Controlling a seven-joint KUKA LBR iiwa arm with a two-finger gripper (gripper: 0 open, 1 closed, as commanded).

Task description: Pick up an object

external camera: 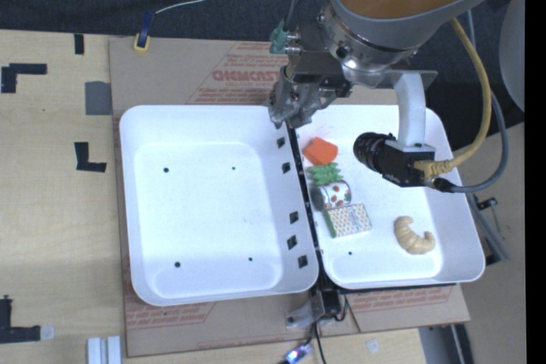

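While the claw [288, 111] hangs over the bins' shared divider, whether it is parted or closed I cannot tell, and nothing shows between its tips. Just below it lie an orange piece [320, 152] and a croissant [414, 235], unpicked; the grasp remains.

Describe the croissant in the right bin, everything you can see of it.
The croissant is a small tan, curved piece with ridged segments, looking like a toy pastry. It lies flat on the floor of the right bin, near the front right corner, its ends pointing toward the back left. Nothing touches it; the patterned block lies apart, to its left.
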